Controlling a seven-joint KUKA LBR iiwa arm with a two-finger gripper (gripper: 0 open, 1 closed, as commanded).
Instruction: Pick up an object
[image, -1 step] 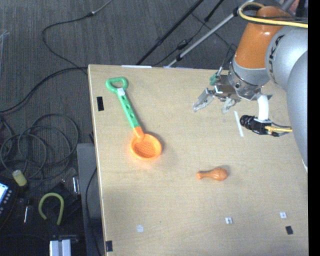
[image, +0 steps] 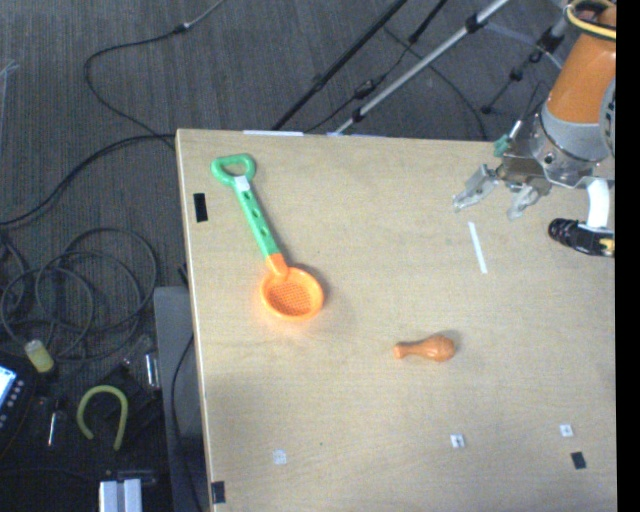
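The gripper (image: 497, 199) hangs at the upper right of the frame with its fingers (image: 470, 194) spread wide and nothing between them. A white stick (image: 478, 248) lies just below it on the bench (image: 400, 420). Lower, near the middle, rests an orange gourd (image: 426, 349), well apart from the gripper. At upper left lies a green-handled scoop (image: 272, 253) with an orange bowl. Cables (image: 70, 290) litter the floor at left. No writing is readable.

A tan board (image: 380, 420) bears a green-handled orange strainer spoon (image: 272, 255) at left, a small orange drumstick toy (image: 426, 349) mid-board, and a white stick (image: 478, 247) toward the right.
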